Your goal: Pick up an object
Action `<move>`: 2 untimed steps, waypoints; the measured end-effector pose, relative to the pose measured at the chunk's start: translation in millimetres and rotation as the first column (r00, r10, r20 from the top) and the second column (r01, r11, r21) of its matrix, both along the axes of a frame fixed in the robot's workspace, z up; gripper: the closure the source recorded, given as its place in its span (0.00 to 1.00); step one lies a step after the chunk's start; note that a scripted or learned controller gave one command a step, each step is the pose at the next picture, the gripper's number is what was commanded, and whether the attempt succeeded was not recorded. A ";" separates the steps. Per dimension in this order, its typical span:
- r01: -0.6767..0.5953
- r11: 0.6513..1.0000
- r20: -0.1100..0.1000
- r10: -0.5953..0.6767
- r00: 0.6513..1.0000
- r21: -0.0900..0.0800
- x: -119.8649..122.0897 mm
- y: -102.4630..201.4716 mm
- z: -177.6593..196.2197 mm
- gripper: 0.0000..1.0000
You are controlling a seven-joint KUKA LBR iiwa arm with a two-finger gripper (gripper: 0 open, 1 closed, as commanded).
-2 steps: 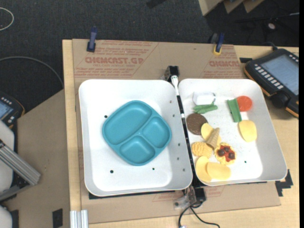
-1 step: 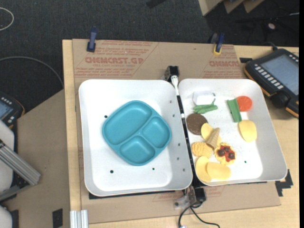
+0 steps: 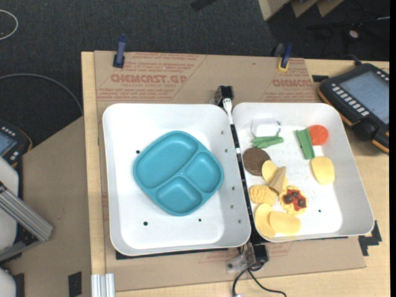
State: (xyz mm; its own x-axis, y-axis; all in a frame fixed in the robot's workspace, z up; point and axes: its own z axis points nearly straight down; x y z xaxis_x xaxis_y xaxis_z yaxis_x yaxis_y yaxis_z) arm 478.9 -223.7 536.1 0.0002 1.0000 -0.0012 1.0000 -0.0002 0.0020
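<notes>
On the worktop [image 3: 68, 166], the left bin [image 3: 117, 184] holds a blue divided tray [image 3: 178, 173]; the right bin [image 3: 346, 190] holds toy foods, among them a brown cookie [image 3: 254, 159], an ice-cream cone [image 3: 277, 179], a green stick [image 3: 304, 143] and a yellow lemon [image 3: 322, 169]. Nothing appears lifted; the pick looks still to be made. The claw's state cannot be told. Cardboard beneath reads "CHEMCAST GP".

Handheld pendant [image 3: 362, 104] on the bench's right is running off the frame edge, so approx half is showing. Yellow pieces [image 3: 276, 221] at the right bin's [image 3: 356, 193] near edge are overlapping, shapes not separable. Small reddish item [image 3: 293, 198] is looking too fine to identify. Cable [image 3: 247, 283] is leaving the bottom edge.
</notes>
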 end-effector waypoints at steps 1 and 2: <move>0.001 1.000 -0.007 -0.001 1.000 0.003 0.3 0.0 -60.5 1.00; -0.001 1.000 0.006 0.001 1.000 -0.003 0.7 -0.5 -20.4 1.00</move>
